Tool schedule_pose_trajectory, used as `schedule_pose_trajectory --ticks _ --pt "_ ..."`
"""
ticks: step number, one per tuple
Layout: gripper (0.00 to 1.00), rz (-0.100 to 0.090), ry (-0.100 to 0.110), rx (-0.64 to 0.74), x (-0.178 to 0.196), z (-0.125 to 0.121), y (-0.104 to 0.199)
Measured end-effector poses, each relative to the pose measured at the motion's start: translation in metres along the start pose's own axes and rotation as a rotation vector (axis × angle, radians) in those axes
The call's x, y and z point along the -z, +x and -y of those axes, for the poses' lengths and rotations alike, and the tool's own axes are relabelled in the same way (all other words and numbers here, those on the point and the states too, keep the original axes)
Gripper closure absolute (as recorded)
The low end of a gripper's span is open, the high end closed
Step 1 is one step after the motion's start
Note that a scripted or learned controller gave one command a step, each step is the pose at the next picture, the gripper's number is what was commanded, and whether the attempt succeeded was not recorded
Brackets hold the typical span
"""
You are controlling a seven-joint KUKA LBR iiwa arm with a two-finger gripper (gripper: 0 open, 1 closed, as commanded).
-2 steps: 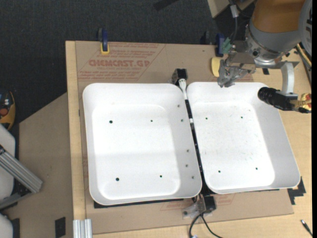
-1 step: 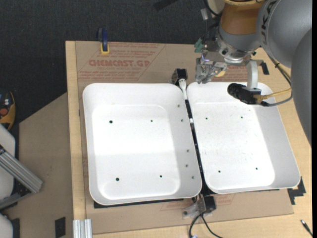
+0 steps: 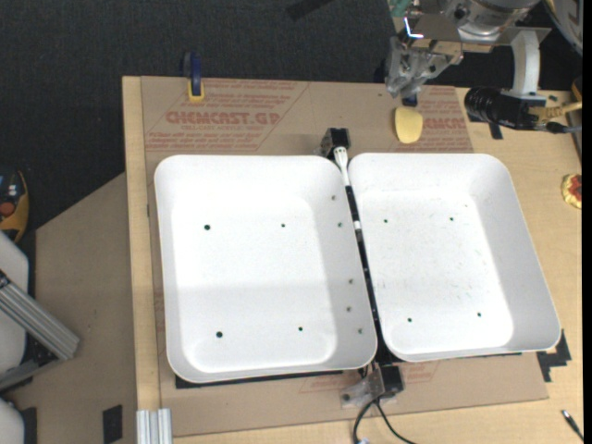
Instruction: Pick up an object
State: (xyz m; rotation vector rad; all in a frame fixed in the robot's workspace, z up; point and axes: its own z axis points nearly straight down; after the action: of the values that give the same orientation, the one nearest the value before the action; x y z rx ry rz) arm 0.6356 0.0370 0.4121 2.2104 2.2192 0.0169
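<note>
A blue and yellow clamp [image 3: 193,75] is sitting far to the left of the end effector, at the back edge of the brown surface [image 3: 240,109]. Two white bins are lying side by side on that surface. The left bin [image 3: 259,262] is sitting below and to the left of the end effector. A black clip [image 3: 335,141] is holding the bins together at the back, a little left of the end effector and lower down. The right bin [image 3: 453,257] is lying below the end effector. The end effector [image 3: 410,80] is hanging at the top, behind the right bin. Its tips are looking close together, with nothing seen between them. A small yellow object [image 3: 408,124] is lying on the surface just under the end effector, outside both bins.
</note>
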Motion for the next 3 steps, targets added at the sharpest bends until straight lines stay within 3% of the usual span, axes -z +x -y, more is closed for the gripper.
schedule_pose_trajectory --ticks 1,2,3 --pt "1.0 0.001 0.016 -0.002 -0.099 -0.03 0.034" --pt "1.0 0.001 0.017 -0.005 -0.079 -0.01 0.012" --pt "1.0 -0.001 0.016 0.003 -0.161 -0.029 0.125"
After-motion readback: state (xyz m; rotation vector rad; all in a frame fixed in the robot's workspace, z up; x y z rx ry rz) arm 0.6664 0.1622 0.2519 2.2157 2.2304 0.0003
